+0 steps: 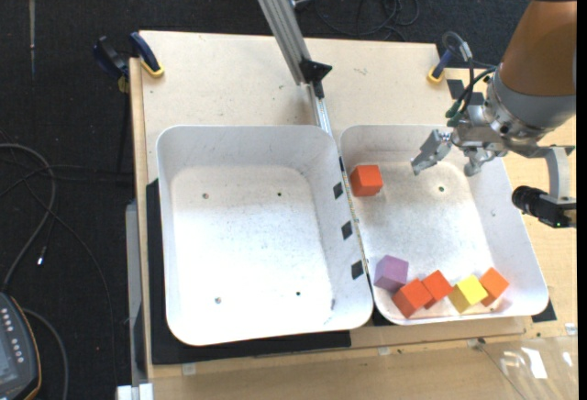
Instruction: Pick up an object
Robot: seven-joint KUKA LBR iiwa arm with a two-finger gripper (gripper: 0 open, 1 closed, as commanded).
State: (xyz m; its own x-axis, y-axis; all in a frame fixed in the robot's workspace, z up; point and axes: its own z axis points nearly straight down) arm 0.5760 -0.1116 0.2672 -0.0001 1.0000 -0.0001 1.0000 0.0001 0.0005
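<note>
An orange cube [367,179] lies alone near the back left of the right bin [514,233]. Along that bin's front edge sit a purple cube [392,272], a red-orange block [415,296], an orange cube [437,284], a yellow block [470,292] and another orange cube [493,283]. My gripper [451,157] hangs over the back of the right bin, to the right of the lone orange cube and apart from it. Its two fingers [427,153] are spread, with nothing between them.
The left bin [183,205] stands beside the right one, joined by a dark strip with clips. A slanted metal rail [280,13] runs from the back down to the bins. Clamps sit at the board's back corners [138,54].
</note>
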